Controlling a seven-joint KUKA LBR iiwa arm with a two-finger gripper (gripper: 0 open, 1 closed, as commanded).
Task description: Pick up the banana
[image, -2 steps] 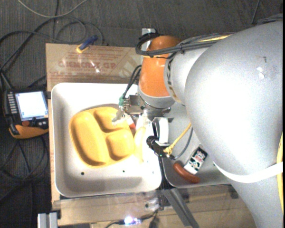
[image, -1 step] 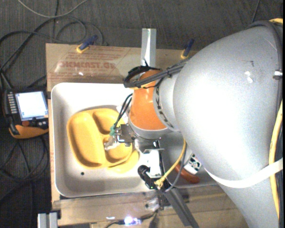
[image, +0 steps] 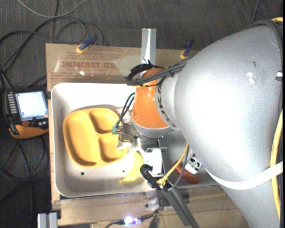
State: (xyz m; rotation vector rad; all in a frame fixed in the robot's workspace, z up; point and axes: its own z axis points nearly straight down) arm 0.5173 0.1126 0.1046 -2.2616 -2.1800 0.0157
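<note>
The banana [image: 129,175] is pale yellow and lies near the front wall of the left bin [image: 66,184], just right of the yellow tray; part of it is covered by the wrist bracket. My gripper [image: 126,140] hangs below the orange wrist band, over the right edge of the yellow tray and a little behind the banana. The arm's body hides the gripper's lower end, and I see nothing of the banana held in it.
A yellow divided tray [image: 88,137] fills the left half of the left bin. The grey arm [image: 228,113] covers most of the right bin, where a red-orange object [image: 191,177] and a white item [image: 194,163] peek out. A handheld pendant [image: 27,108] lies on the floor at left.
</note>
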